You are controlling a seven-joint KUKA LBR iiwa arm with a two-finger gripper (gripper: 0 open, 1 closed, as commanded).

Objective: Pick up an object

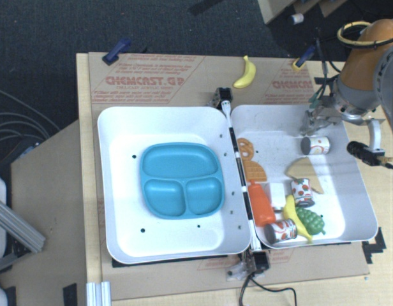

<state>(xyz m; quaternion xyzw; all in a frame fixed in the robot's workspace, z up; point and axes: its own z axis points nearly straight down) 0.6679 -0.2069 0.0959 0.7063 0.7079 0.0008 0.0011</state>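
Observation:
The right white bin [356, 190] holds several toy foods. A small white can [316, 145] lies on its side near the bin's far end. My gripper [314, 123] hangs just above and behind that can, on the grey arm with the orange band [362, 62] coming from the upper right. Nearer the front lie a tan wedge [303, 169], a patterned can [303, 192], a yellow banana [290, 210], a green bumpy piece [312, 222] and a red-and-white can [284, 229]. Along the left wall sit a pretzel [245, 148], a toast slice [253, 170] and an orange carrot [261, 204].
The left white bin [120, 132] holds a blue divided plate [181, 178]. A second yellow banana [245, 74] lies on the cardboard behind the bins. Blue clips [117, 51] sit at the board's far corners. Cables trail at the front edge.

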